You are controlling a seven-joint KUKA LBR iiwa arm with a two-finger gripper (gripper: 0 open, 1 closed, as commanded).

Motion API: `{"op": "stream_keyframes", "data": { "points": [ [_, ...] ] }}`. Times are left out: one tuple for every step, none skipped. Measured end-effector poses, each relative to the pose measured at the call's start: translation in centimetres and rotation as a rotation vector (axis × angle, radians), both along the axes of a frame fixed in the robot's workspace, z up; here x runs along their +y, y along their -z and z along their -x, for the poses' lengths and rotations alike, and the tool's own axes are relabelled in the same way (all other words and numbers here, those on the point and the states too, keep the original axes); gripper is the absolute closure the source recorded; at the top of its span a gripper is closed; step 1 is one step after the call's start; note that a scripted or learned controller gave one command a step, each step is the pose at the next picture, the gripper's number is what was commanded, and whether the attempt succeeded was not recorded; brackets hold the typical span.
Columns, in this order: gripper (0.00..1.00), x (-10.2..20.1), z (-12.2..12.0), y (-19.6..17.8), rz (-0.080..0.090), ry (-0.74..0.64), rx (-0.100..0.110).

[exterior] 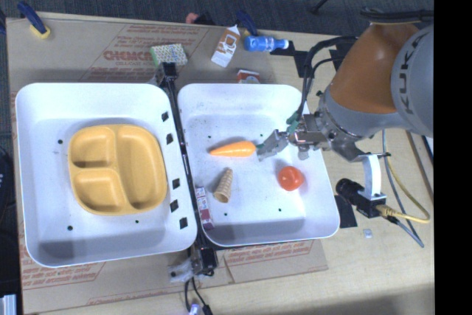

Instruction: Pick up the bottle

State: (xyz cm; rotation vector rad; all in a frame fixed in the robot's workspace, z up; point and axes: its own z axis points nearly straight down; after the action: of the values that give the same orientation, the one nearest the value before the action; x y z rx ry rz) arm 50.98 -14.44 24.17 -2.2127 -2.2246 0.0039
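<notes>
Beyond the gripper (267, 146), outside the bin (243, 96) on the cardboard (110, 48), the bottle (264, 44) lies on its side. It looks small, light, stiff plastic, likely slick and prone to roll, so a hold across its middle seems best. Whether the gripper is parted or closed I cannot tell; it hangs just beside the carrot (231, 150), holding nothing visible.
</notes>
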Motion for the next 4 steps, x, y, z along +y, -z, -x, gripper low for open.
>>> {"op": "stream_keyframes", "data": {
  "points": [
    [1.00, 0.0, 0.0, -1.0, -0.001, -0.004, 0.002],
    [1.00, -3.9, 3.4, 6.4, 0.000, 0.056, 0.001],
    [1.00, -5.0, 3.3, 3.1, 0.000, 0.074, -0.002],
    [1.00, -5.9, 3.4, 3.5, 0.002, 0.296, -0.002]
  ]
}}
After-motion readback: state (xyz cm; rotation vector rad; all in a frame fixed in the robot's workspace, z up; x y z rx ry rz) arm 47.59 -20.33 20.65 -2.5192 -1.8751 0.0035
